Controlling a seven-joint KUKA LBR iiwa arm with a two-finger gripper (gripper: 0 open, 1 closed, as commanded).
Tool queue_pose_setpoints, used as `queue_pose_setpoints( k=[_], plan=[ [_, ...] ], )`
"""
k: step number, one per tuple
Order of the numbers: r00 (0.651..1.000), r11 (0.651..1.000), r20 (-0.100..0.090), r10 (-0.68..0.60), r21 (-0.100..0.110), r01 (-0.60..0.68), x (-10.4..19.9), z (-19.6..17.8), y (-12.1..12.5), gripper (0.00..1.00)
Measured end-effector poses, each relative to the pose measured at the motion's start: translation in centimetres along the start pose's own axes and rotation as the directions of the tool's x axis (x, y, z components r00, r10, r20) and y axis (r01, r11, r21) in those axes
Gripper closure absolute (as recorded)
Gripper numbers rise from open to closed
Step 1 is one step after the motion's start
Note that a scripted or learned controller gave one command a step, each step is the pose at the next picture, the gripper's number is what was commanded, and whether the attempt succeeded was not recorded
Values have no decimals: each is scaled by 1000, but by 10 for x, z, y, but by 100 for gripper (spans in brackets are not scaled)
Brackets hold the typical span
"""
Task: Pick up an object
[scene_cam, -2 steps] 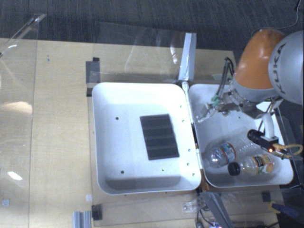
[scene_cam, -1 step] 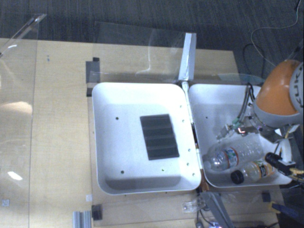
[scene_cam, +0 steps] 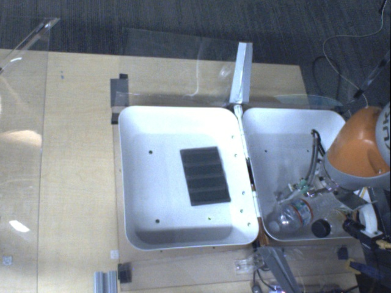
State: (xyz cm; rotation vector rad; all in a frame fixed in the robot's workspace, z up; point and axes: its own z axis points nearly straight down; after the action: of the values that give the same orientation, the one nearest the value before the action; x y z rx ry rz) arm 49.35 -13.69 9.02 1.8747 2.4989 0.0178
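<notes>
Where the arm (scene_cam: pixel 360 145) reaches in, wrist low over right bin (scene_cam: pixel 275 133), near clear bottle (scene_cam: pixel 292 215).

Light wood surface (scene_cam: pixel 67 182) takes up most of the shot, dark grey carpet floor (scene_cam: pixel 183 11) running along 12 o'clock. Clear plastic panels (scene_cam: pixel 24 133) at 9 o'clock catch some glare, loose cables (scene_cam: pixel 342 41) around 2.

Two white bins sit on a pale wood-grain bench (scene_cam: pixel 67 182). The left bin (scene_cam: pixel 140 163) holds a black ribbed pad (scene_cam: pixel 205 176) marked by darker crosswise grooves (four bands show). In the right bin (scene_cam: pixel 275 139) lie a clear, silvery bottle-like object (scene_cam: pixel 288 215) and a black round cap (scene_cam: pixel 321 228). The arm (scene_cam: pixel 360 148) shows an orange band over grey. The floor (scene_cam: pixel 183 11) is dark grey-blue, finely speckled.
</notes>
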Motion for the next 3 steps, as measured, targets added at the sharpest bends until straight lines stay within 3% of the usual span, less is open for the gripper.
queue_pose_setpoints(
  k=[1,2,3],
  plan=[
    [1000,1000,3,0,-9,0,0,-13,4,100],
    [1000,1000,3,0,-9,0,0,-13,4,0],
    [1000,1000,-2,23,5,-23,6,2,71,0]
  ],
)
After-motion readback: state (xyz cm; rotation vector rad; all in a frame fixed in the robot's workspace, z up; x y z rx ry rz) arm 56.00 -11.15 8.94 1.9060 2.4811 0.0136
